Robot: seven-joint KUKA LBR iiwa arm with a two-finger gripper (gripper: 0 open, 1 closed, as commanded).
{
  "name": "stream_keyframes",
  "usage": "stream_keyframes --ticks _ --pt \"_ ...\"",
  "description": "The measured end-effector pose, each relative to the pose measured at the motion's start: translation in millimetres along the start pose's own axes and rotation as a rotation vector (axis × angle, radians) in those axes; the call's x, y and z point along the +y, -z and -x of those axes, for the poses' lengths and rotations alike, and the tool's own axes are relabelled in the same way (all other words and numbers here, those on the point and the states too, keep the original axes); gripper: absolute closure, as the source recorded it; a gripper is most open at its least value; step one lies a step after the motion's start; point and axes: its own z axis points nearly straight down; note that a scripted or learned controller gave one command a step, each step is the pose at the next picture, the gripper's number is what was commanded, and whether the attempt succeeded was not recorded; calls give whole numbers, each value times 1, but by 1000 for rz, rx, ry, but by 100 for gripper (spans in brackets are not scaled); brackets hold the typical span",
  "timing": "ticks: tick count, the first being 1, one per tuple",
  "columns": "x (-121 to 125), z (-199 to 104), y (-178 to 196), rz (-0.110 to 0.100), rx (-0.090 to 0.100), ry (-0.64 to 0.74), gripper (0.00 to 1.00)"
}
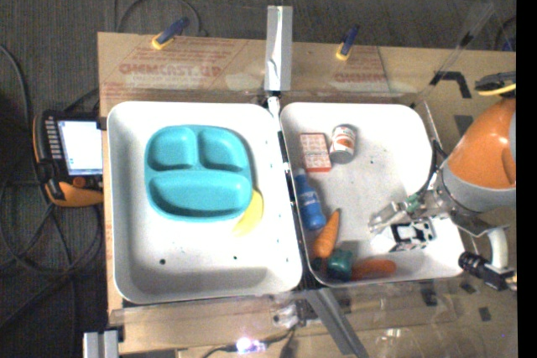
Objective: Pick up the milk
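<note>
A small red and white carton (313, 152), which I take for the milk, lies flat in the right bin (382, 168) near its far left corner. Just to its right a white can with a brown-red label (342, 142) lies tipped over. My gripper (406, 224) hangs over the right part of that bin, low above the floor, well to the right of and nearer than the carton. Nothing shows in its grasp. The orange band of the arm (487, 155) rises above the bin's right rim.
A blue bottle (308, 203), a carrot (327, 234), a teal piece (340, 265) and a red-orange sausage (372, 268) lie along the right bin's left and near sides. The left bin (126, 205) holds a teal divided plate (199, 173) and a banana (251, 216).
</note>
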Motion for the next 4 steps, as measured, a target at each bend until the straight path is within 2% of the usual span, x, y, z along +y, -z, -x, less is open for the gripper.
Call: stream_keyframes --ticks 1,2,3,4 --pt "1 1 8 4 -9 0 100" --pt "6 -85 -1 2 -19 -409 100" --pt "7 -83 -2 1 -8 -551 100" --pt "10 -110 -2 10 -22 -665 100"
